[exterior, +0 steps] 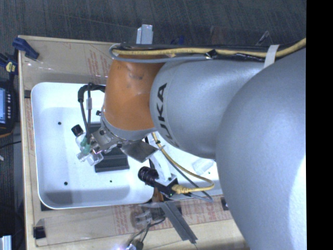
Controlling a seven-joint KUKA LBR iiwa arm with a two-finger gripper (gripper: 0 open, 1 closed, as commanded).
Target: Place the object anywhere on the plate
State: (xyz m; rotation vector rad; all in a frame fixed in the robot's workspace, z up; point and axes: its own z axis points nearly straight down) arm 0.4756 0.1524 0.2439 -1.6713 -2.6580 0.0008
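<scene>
The grey arm point(223, 108) with its orange band point(130, 95) reaches in from the right and hangs low over the left-hand white bin point(49, 139), covering most of the bench point(67, 61) and all but a sliver of the second bin point(203, 166). The gripper point(96, 150) sits just above the bin floor near the bin's middle, dark blocky parts to its right and a small clear, faintly greenish thing point(83, 152) touching or just beside its left end; this is probably the object to be placed, though it is too small and blurred to name. Whether the gripper is clenched on it, released, or merely alongside it cannot be told from here. No plate can be made out in the part of the bins that shows. Judging by its look, the object is small, light and likely hard plastic or glass, so smooth and apt to slip or skid on the slick white bin floor; a hold across its narrower middle, squarely centred, would likely be safer than pinching an end, and a gentle squeeze ought to suffice since nothing suggests weight
</scene>
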